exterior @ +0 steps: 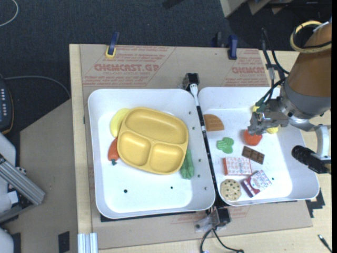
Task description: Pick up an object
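Observation:
My gripper [257, 127] hangs low over the upper middle of the right bin [295, 191]. Directly under it lies a red tomato [253, 138], its top partly covered by the gripper. A small yellow piece [272, 130] peeks out just to the gripper's right. Spread through the same bin are a brown bread slice [213, 122], a green leafy piece [225, 144], a chocolate bar [253, 154], a pink wafer [237, 166], a cookie [230, 190] and a candy packet [258, 182].
The left bin [100, 109] holds a yellow divided plate [152, 140], with a banana [118, 121], a red-orange pepper [113, 151] and a green vegetable [187, 166] around it. A ridge [202, 141] separates the bins. The arm [310, 78] rises at the right.

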`<state>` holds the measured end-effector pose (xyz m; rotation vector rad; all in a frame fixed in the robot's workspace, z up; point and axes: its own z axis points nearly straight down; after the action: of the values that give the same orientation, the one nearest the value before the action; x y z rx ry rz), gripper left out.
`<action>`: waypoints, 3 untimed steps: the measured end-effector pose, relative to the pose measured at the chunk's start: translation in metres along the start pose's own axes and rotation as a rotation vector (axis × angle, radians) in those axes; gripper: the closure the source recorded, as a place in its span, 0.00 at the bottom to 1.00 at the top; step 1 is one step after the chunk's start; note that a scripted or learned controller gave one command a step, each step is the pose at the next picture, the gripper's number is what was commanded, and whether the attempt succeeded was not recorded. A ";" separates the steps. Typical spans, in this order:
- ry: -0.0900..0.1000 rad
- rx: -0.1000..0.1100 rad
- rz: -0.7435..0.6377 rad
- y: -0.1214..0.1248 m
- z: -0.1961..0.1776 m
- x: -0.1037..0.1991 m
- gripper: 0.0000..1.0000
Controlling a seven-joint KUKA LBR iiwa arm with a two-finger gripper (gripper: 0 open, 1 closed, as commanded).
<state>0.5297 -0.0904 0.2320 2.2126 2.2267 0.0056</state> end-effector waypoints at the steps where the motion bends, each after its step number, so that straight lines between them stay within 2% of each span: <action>1: -0.001 -0.001 0.001 0.045 -0.004 0.033 1.00; 2: -0.002 0.001 0.005 0.055 -0.001 0.041 1.00; 3: -0.002 0.004 0.007 0.051 -0.002 0.032 1.00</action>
<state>0.5804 -0.0577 0.2342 2.2223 2.2197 -0.0012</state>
